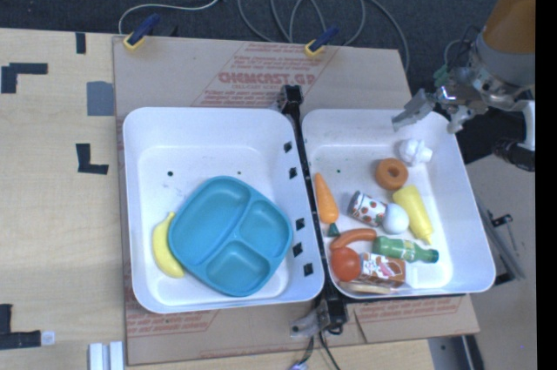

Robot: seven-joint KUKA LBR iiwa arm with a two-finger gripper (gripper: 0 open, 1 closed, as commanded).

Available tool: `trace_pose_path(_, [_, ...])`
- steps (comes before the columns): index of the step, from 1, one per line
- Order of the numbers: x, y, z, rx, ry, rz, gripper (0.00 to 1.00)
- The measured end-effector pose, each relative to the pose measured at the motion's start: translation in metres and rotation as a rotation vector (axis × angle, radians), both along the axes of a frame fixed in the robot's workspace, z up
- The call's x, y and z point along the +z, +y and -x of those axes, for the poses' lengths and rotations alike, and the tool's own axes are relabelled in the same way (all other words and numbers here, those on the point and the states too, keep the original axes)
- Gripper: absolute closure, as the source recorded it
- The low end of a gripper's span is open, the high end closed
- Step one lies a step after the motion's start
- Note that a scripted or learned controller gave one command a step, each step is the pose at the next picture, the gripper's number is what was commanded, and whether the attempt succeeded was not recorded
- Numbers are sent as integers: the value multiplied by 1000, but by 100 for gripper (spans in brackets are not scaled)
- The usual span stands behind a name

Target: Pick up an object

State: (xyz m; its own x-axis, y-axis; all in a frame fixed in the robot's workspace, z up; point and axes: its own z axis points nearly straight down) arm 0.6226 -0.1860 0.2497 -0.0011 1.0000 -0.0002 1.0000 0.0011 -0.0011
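My gripper (432, 117) hangs over the far right corner of the right bin (470, 211), its two fingers spread open with nothing between them. Just below it in the bin lies a small white crumpled object (416, 152). Nearer the front lie a brown doughnut (392, 173), a carrot (325, 199), a small can (367, 207), a white egg (396, 220), a yellow fruit (417, 211), a green bottle (405, 252), a sausage (352, 237), a tomato (345, 264) and a packet (384, 271).
The left bin (148, 142) holds a blue divided plate (231, 235) with a banana (164, 247) tucked at its left edge. A black divider (300, 177) runs between the bins. Cables (296, 3) loop on the dark floor behind the cardboard.
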Motion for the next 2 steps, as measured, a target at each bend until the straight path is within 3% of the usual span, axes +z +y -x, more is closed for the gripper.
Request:
trace_pose_path(1, [-166, -8, 40, -2, 9, -2, 0])
trace_pose_path(2, [-164, 31, -48, 6, -7, 2, 0])
